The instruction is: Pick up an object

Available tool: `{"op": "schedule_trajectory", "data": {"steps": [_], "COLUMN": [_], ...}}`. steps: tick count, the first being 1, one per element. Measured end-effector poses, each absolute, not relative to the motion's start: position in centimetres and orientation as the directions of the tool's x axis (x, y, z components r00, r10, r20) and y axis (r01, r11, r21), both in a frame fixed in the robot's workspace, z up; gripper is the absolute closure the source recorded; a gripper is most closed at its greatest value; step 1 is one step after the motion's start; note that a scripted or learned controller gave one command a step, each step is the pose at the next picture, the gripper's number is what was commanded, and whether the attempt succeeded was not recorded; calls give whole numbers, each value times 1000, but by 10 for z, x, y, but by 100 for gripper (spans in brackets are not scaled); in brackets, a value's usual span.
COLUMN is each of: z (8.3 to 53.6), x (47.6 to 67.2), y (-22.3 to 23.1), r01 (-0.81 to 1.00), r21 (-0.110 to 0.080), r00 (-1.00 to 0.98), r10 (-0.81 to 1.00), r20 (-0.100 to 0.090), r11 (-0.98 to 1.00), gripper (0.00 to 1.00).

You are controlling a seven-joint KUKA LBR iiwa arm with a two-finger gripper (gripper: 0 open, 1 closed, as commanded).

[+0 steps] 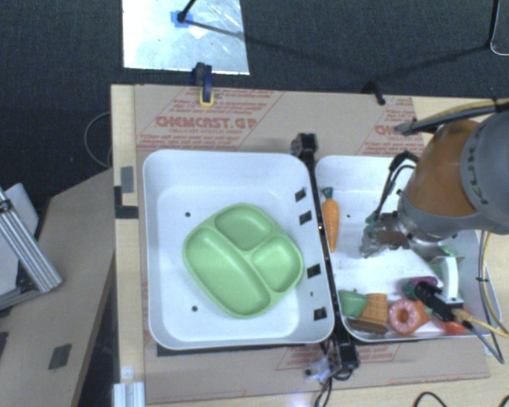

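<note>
Grey arm (483, 176) hides perhaps half the right bin (352, 172); the tool (375, 242) looks blurred, its opening unreadable.

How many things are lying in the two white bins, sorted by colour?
Green: 2, the divided plate and a small green piece
Orange: 1, the carrot
Tan: 1, a block
Pink: 1, a ring
Total: 5 that I can tell apart

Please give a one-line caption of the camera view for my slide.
Tool over the right bin, near a carrot; green plate in the left bin.
</note>
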State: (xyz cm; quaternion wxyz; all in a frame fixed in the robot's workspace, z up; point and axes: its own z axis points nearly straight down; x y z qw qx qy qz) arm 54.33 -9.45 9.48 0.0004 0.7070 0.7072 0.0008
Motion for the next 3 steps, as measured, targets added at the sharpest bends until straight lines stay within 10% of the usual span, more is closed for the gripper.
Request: {"op": "schedule_trajectory", "data": {"steps": [3], "z": [224], "x": [543], "y": [-96], "r01": [1000], "r21": [3], "r00": [-4], "r10": [1000], "r20": [0], "r11": [4], "gripper": [100]}}
